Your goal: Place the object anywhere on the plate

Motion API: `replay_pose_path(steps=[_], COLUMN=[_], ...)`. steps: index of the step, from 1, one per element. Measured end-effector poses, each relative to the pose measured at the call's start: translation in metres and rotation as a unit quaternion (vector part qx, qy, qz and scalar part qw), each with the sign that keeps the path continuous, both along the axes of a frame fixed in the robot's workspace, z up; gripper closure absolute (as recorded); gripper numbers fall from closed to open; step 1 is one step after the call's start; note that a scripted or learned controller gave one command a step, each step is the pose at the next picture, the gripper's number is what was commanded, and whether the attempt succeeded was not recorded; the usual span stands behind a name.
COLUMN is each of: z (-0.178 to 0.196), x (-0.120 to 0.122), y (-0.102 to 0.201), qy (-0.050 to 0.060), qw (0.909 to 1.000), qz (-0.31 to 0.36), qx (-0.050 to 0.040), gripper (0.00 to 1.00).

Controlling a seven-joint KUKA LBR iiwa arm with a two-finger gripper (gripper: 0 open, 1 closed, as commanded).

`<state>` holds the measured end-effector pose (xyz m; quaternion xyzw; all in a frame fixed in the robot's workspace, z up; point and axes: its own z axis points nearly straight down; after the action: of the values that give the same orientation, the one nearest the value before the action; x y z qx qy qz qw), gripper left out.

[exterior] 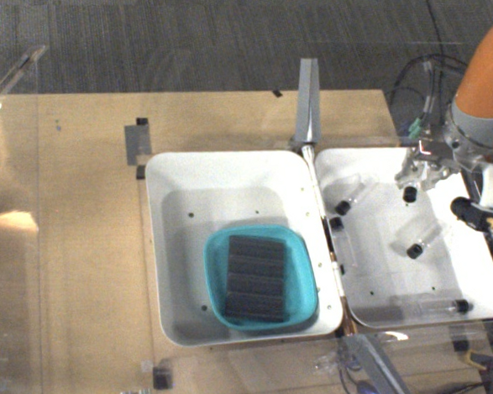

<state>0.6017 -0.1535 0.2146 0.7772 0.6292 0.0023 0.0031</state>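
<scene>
Dark grey ribbed rectangular block [255,278] lies flat on the teal square plastic plate [299,264], its long axis running roughly from the near edge of the view to the far edge, leaning slightly to the right at the far end. Four or five raised ridges cross its top from side to side, giving it a stepped, matte look. The plate has rounded corners and a shallow upturned rim, smooth and slightly glossy, and the block covers most of its middle. The plate sits in the near right part of the left shallow white bin [175,239], close to the wall shared with its neighbour. The right shallow white bin [379,292] holds several small clear tubes with black caps [414,251], scattered apart across its floor. Above that bin's far right corner hangs the grey metal gripper [426,169] under the arm's orange band [484,78], well apart from the block; whether its fingers are spread or closed cannot be made out. Both bins rest on a pale wooden bench [75,271].
</scene>
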Motion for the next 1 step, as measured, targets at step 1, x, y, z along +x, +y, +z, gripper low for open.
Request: replay_pose_path(steps=[1], z=[-0.0016], x=[-0.0288], y=[0.0993], qy=[0.002], qw=[0.9979], qz=[0.064], qx=[0.0009], gripper=[1.00])
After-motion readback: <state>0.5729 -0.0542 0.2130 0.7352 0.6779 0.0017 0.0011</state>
